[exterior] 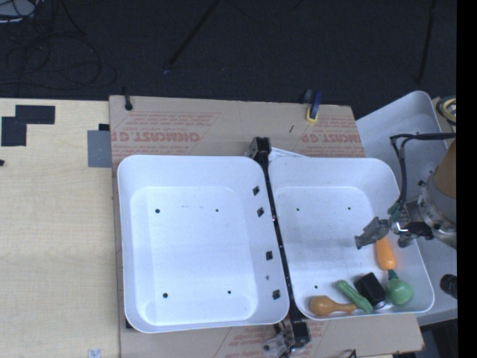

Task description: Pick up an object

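My gripper (384, 234) hangs at the right side of the right bin (328, 176), open, with one grey finger (369, 236) pointing left. Just below it lies an orange carrot-shaped object (385, 255) on the bin floor, its upper end near the gap between the fingers; nothing is held. In the bin's front right corner lie a green round-headed object (400, 291), a black block (370, 288), a green stick (353, 295) and a yellow-orange pear-shaped object (331, 305).
The left bin (190, 176) sits beside the right one, with a black clip rail (270, 230) between them. Both rest on cardboard (223, 129). The arm's cables (402, 162) loop over the right bin's right rim.
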Controlling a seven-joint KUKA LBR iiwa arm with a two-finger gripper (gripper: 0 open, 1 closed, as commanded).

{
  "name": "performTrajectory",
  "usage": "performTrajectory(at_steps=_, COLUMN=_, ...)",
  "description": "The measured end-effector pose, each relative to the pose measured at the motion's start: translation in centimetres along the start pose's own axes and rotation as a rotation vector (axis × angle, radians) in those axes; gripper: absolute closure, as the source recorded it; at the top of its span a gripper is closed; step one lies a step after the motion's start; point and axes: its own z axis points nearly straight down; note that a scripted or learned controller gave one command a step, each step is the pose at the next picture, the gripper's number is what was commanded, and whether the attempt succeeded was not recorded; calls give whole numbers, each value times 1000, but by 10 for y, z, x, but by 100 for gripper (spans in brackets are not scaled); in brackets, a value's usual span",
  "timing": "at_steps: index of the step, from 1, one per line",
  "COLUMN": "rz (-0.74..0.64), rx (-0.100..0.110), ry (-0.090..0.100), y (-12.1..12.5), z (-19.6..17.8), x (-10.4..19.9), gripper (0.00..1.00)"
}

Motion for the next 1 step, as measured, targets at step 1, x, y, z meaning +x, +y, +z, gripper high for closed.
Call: performTrajectory(at_steps=1, rz=-8, rx=-15, ry=0, y=-2, z=-146, x=50, gripper=0)
